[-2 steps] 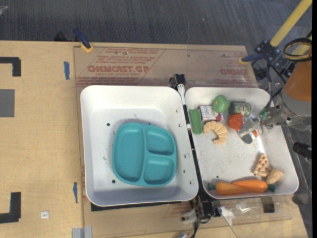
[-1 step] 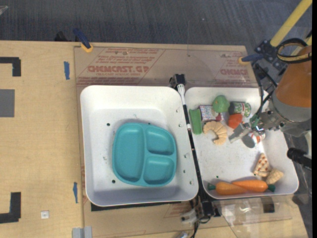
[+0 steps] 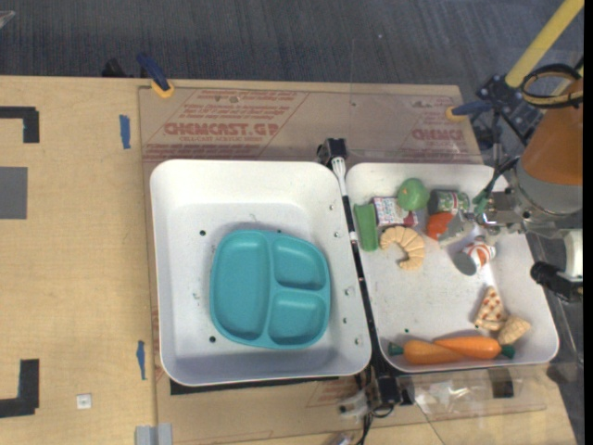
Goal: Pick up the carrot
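The carrot (image 3: 452,348) lay on its side along the near wall of the right bin (image 3: 547,336), its green tip pointing left toward the divider between the bins. Just right of it, in the near right corner, sat a pizza slice (image 3: 488,308) with a small tan piece (image 3: 514,330) touching its lower edge.

In the left bin (image 3: 176,248) a teal plate (image 3: 271,287) with three compartments rested flat, slightly toward the near side.

Farther back in the right bin, a croissant (image 3: 406,245) lay near the divider, with a green block (image 3: 365,226) standing beside it against the bin's left wall. Behind these, along the far side, a pink packet (image 3: 387,211), a green apple (image 3: 413,194) and a small can (image 3: 447,202) were clustered close together, with a red piece (image 3: 438,225) just in front of the can.

The gripper (image 3: 477,248) hung over the middle right of the bin, well apart from the carrot, near the can and red piece. Nothing could be seen clamped in it, and whether it was spread or closed could not be told from above. The arm (image 3: 556,165) reached in from the right, its orange band above the wrist.

Both bins sat on a cardboard sheet (image 3: 232,123) held by clamps (image 3: 156,74) at the far edge.
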You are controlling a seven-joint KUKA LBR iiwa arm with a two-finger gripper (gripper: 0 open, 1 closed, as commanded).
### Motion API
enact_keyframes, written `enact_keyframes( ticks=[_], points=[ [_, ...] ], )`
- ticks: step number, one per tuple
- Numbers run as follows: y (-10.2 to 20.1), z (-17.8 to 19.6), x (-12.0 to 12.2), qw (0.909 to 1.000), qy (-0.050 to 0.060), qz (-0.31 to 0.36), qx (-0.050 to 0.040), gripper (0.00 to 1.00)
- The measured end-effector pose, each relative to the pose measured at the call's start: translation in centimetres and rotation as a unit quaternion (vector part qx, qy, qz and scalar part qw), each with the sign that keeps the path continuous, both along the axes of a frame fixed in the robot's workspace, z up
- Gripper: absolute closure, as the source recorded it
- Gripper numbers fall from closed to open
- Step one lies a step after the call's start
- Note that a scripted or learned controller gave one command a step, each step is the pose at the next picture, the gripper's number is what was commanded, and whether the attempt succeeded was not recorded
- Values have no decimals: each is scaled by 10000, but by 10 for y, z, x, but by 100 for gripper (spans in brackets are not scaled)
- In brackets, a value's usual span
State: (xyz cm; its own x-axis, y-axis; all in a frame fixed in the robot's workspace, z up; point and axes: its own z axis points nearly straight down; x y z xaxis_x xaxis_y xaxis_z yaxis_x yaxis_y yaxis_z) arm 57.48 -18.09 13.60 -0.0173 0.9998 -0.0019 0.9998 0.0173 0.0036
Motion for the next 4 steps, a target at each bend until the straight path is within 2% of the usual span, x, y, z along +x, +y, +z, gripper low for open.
enact_keyframes(
  ticks=[1,2,3,4],
  points=[
    [37,25,-8,9913,6,-1312,14,0],
    [73,-17,-87,9957,63,-919,22,0],
    [-10,-46,-50,9924,4,-1229,18,0],
    [74,36,-60,9853,-8,-1709,27,0]
  ],
)
